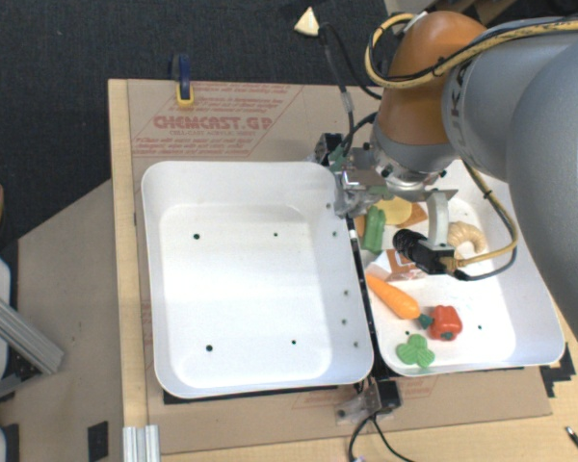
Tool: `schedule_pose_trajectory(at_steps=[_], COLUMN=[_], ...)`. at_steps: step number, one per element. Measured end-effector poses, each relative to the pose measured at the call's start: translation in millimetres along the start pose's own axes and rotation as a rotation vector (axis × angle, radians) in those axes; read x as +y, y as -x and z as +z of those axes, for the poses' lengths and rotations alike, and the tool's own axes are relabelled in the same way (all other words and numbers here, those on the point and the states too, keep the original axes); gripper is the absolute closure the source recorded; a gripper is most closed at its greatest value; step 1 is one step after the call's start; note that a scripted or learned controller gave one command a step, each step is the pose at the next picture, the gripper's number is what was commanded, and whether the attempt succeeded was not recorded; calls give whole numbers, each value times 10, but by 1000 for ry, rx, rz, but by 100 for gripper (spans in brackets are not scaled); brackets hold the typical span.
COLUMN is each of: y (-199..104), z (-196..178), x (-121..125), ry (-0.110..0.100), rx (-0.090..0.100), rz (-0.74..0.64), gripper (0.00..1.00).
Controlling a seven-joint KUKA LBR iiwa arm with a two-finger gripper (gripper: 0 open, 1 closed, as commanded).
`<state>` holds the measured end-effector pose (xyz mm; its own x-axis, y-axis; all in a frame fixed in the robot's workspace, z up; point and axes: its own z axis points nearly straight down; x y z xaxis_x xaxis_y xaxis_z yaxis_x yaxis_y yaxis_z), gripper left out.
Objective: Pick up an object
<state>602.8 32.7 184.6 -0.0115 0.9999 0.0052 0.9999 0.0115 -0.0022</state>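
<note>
overhead, the tool (pixel 397 221) hangs over the right bin (pixel 520 340); its grip state cannot be told.

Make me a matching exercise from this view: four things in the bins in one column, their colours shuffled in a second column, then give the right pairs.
Things:
1. toy carrot
2. toy pepper
3. toy broccoli
4. left bin

Colours:
A. white
B. green
C. orange
D. red

Pairs: 1-C, 2-D, 3-B, 4-A.

The carrot, pepper and broccoli all lie in the right bin, near its front edge, below the gripper.
</note>
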Motion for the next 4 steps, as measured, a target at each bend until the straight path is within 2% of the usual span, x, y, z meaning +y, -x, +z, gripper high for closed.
schedule_pose_trajectory(at_steps=[1, 2, 3, 4], y=[-825, -832, -1894, -1001], z=[-1576, -1377, -2643, -3261], x=[18, -523, -438, -379], ry=[22, -4, 18, 13], rx=[2, -5, 3, -5], rz=[0, 10, -1, 19], gripper=[100, 100, 100, 100])
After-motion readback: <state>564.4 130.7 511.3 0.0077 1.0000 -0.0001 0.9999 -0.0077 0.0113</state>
